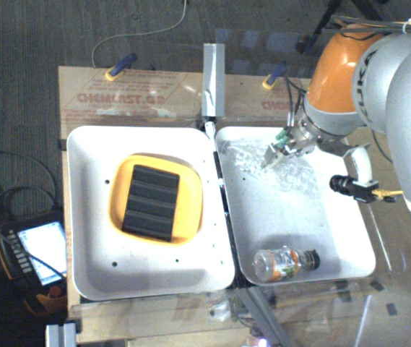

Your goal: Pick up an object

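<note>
A clear plastic bottle point(286, 262) with an orange label and dark cap lies on its side at the front edge of the right bin point(299, 215). Crinkled clear plastic point(245, 155) sits in that bin's back left corner, and more of it spreads toward the middle. My gripper point(276, 152) hangs low over the back of the right bin, right beside the clear plastic and far from the bottle. In the left bin point(89, 194) a black ridged block point(151, 202) rests on a yellow dish point(191, 197).
A black fitting point(351, 185) of the arm juts over the right bin's right side. A metal post point(212, 78) stands behind the gap between the bins. Two clamps point(119, 66) hold the board at the back. Cables and a screen point(35, 248) lie on the floor at left.
</note>
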Available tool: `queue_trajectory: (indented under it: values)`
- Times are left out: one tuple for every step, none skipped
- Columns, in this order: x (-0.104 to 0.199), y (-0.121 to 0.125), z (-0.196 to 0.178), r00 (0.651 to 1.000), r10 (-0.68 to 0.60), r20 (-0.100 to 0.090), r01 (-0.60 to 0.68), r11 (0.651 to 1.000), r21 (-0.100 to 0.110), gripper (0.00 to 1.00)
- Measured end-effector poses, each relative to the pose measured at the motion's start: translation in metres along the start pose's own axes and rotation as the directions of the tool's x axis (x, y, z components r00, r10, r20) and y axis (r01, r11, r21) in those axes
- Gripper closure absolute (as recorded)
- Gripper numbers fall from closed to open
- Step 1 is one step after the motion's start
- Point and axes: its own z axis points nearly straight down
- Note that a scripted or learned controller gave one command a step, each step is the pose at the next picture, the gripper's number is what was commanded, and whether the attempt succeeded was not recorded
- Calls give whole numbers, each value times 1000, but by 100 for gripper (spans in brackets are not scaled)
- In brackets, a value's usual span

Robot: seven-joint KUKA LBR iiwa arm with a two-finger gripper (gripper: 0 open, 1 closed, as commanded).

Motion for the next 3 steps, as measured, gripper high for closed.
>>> queue_trajectory:
  values:
    - [8,5,1,1000,-10,-7,10,1000,-9,0]
    - [-45,-6,4,982,187,-9,-187,982,-7,0]
    - [-45,-41,-17,958,288,-12,-288,958,-6,0]
